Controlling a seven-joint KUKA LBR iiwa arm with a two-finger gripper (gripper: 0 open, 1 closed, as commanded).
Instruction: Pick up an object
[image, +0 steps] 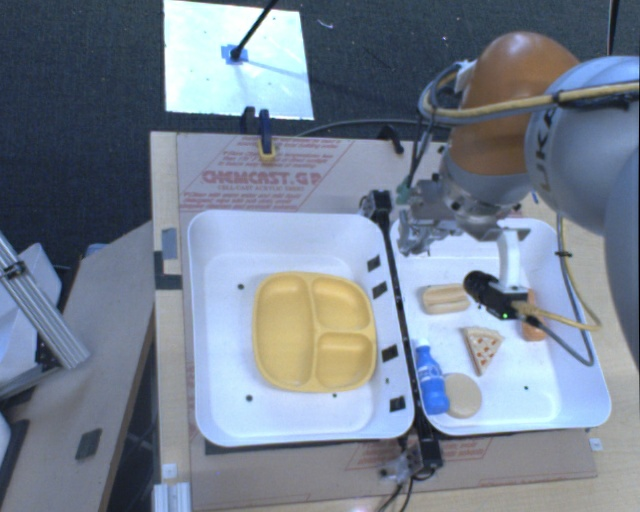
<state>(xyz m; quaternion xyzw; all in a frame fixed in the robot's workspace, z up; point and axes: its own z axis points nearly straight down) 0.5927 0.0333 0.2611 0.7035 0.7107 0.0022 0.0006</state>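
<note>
Stood on a tan bench (120, 300) over dark carpet (80, 100), upper frame; gripper (418, 238) hung above right bin (570, 400), closure impossible to tell.

Two white bins (300, 225): smooth glossy plastic | yellow divided tray (312, 330): matt plastic | bench board (265, 165): printed cardboard | blue bottle (430, 378): shiny plastic | arm's orange band (510, 85): glossy

A yellow plastic divided tray (313, 331) lies in the left white bin (215, 250). Right of the tray, the other bin (575, 385) holds a blue bottle (429, 376), a pizza-slice toy (483, 348) and a tan bread-shaped block (445, 298).
</note>
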